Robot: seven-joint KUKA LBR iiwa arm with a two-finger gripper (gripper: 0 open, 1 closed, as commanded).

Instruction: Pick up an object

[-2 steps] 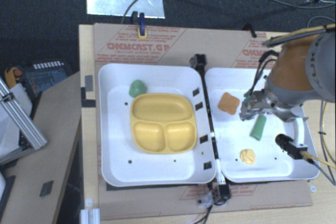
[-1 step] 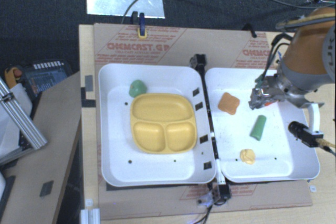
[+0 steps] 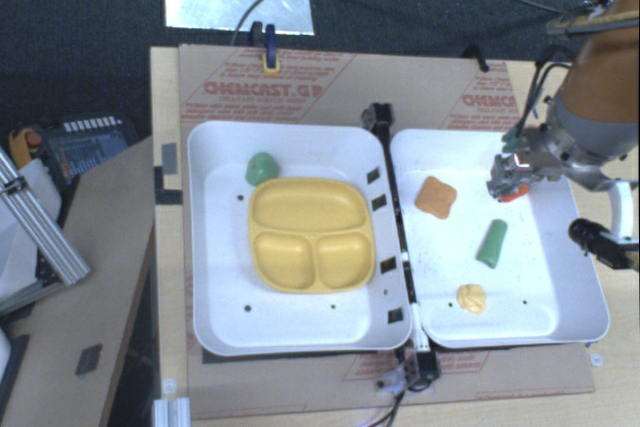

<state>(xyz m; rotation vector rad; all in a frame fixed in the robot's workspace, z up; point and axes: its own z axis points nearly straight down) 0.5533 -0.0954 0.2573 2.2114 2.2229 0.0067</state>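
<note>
My gripper (image 3: pixel 508 181) hangs over the back right part of the right bin (image 3: pixel 570 315), reaching in from the right. A small red thing (image 3: pixel 514 196) peeks out at its lower edge; I cannot tell whether it is held or lies on the bin floor. An orange chunk (image 3: pixel 435 197) lies to the gripper's left. A green cylinder (image 3: pixel 491 243) lies just in front of the gripper, and a small yellow lump (image 3: pixel 471 297) sits nearer the front wall.
The left bin (image 3: pixel 215 315) holds a yellow divided plate (image 3: pixel 308 233) and a green round thing (image 3: pixel 262 168) behind it. A black ridge (image 3: pixel 393 215) divides the two bins. A black bracket (image 3: pixel 600 243) juts over the right bin's right rim.
</note>
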